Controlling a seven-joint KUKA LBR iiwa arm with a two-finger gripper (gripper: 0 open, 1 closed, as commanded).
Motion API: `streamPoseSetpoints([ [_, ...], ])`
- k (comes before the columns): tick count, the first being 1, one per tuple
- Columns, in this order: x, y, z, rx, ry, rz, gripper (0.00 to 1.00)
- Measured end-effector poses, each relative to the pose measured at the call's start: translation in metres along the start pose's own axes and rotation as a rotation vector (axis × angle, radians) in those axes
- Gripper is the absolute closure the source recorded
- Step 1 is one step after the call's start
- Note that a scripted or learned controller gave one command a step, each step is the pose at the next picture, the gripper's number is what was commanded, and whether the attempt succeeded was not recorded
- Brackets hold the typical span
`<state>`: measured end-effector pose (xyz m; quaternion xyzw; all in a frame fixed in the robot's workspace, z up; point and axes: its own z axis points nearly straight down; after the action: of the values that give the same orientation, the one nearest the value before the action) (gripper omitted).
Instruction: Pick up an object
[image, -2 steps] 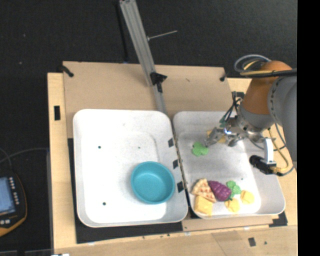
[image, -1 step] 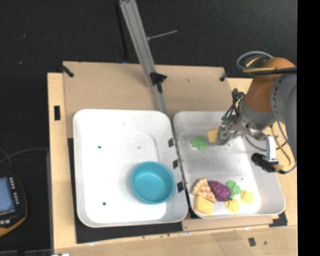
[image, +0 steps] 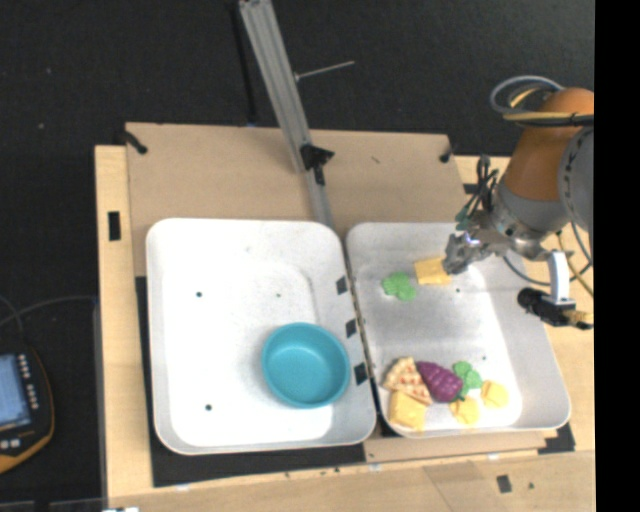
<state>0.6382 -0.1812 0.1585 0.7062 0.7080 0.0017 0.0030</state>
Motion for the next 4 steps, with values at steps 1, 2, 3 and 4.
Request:
streamPoseSetpoints([
  [1, 0.002, 0.012, -0.054, -0.002, 0.000, -0.001, 1.00],
  [2, 0.000, 0.013, -0.099, -0.001, 0.000, -0.001, 1.00],
  [3, 0.047, 0.009, -0.106, 0.005, 0.003, -0.003, 1.00],
  [4, 0.108, 0.000, -0.107, 0.006, 0.004, -0.005, 1.00],
])
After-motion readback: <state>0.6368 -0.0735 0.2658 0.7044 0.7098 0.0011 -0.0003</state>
